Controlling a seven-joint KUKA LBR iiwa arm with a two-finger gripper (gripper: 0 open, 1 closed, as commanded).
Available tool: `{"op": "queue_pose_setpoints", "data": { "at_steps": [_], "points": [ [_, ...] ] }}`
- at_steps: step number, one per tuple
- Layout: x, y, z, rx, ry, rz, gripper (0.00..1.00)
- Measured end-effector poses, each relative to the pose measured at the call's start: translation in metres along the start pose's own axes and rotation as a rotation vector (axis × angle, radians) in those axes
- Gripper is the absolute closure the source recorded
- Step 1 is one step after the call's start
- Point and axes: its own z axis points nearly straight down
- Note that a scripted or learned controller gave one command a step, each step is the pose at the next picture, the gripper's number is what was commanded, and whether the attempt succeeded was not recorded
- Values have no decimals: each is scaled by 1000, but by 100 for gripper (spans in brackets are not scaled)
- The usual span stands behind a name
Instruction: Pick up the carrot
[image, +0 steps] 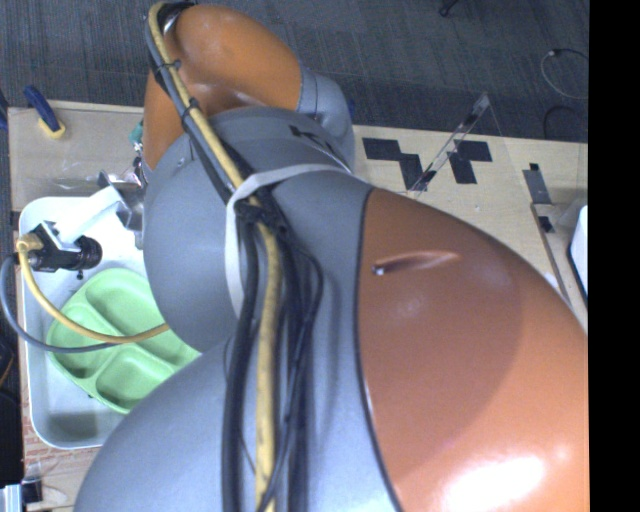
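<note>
My grey and orange arm (330, 300) looms close to the camera and covers most of both bins. Its wrist, with the orange band (235, 55), bends down toward the back of the left bin (40, 400). A bit of the gripper (133, 185) peeks out at the wrist's left edge, above the bin's far rim. A pale green divided tray (105, 320) lies in the left bin, partly under the arm. Whatever lies beneath the arm is hidden.
A black connector (62, 253) with a yellow hose hangs over the left bin's back left corner. A blue and yellow tool (44, 112) lies on the bench at the far left. Black marker shapes (430, 158) are printed on the bench behind the right side.
</note>
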Motion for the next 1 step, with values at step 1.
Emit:
{"op": "queue_pose_setpoints", "data": {
  "at_steps": [1],
  "points": [
    [66, 27, 76, 0, -1, -52, 0]
  ]
}}
